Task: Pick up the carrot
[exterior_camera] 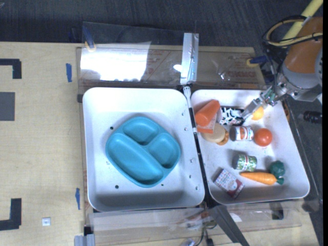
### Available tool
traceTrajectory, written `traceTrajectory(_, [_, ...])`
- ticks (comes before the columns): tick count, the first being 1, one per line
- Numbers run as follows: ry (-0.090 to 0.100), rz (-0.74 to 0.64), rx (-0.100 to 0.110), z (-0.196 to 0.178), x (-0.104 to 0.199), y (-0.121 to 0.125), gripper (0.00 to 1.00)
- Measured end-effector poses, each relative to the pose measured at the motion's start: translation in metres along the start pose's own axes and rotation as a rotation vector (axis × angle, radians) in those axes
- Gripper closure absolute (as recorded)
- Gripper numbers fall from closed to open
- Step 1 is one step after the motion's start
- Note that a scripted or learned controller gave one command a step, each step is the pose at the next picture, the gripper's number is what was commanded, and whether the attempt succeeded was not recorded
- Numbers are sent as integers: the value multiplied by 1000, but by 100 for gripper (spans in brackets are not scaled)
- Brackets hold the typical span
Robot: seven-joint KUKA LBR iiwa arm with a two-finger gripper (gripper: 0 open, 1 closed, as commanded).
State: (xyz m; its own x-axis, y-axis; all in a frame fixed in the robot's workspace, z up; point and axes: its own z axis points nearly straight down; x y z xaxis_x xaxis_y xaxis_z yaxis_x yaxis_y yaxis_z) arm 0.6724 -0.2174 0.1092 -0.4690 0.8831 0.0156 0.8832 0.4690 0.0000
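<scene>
Landmark: the carrot (259, 178), which every place below is given from.
Carrot: lies flat in the near part of the right bin (300, 160), long axis running left to right, thick end toward the green piece (278, 169) that touches its right end.
Hand: the hand (254, 108) sits far beyond the carrot, up near the bin's back edge; whether its fingers are apart or together cannot be told from this angle, and nothing is visibly held between them.
Neighbours: the small green can (245, 162) stands just beyond the carrot's left part; the red packet (228, 182) lies just to its left; the red ball (263, 137) is farther beyond it; the white bottle (241, 133) is beyond and to the left, next to the ball.
Step in hand: by my reading, the approach; the hand is not yet above the carrot.
Doing it well: bring the hand across over the clutter, high enough to clear the bottle and ball, then descend over the carrot's middle.
Finger line: set the fingers across the narrow width, one on the near side and one on the far side.
Risk: the can is close on the far side, so the far finger could clip it; the tapered end will likely slip, so aim at the thicker half.
Left bin (97, 152): well to the carrot's left, holding the blue tray (143, 150); no part in this step.
</scene>
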Motion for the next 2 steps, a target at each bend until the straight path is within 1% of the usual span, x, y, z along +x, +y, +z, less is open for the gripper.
traceTrajectory(1, [-2, -225, 6, 2, -4, -5, 0])
traceTrajectory(2, [-29, -226, -12, -15, -10, -2, 100])
